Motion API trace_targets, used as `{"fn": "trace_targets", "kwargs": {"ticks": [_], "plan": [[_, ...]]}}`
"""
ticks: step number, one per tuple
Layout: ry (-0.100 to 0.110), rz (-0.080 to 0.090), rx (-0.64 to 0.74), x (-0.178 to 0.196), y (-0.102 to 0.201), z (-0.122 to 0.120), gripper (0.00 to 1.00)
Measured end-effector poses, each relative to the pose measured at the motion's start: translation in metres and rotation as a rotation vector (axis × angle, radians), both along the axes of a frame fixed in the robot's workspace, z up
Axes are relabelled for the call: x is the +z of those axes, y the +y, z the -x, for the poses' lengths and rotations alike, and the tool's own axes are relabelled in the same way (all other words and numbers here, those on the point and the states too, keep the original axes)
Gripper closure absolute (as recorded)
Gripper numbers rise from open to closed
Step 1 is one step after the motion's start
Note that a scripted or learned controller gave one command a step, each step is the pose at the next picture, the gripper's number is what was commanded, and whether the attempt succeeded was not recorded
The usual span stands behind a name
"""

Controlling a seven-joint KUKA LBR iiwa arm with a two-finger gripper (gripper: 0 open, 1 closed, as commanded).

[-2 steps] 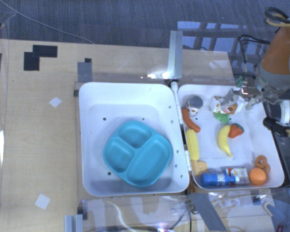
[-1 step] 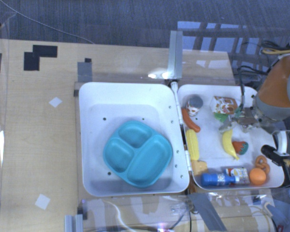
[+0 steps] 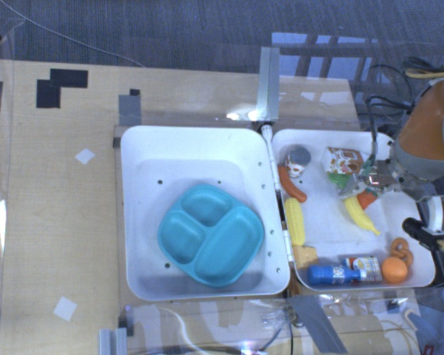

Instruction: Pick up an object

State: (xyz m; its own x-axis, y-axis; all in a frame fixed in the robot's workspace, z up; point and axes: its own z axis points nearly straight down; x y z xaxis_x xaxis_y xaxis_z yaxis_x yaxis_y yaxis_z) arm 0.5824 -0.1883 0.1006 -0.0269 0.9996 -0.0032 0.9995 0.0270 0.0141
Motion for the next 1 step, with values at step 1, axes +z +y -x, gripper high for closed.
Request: {"fn": "trace_targets", "kwargs": {"ticks": [1], "plan": [[0.009,-0.003,-0.103,0.1058,0.0596,-0.0405,1.00]]}}
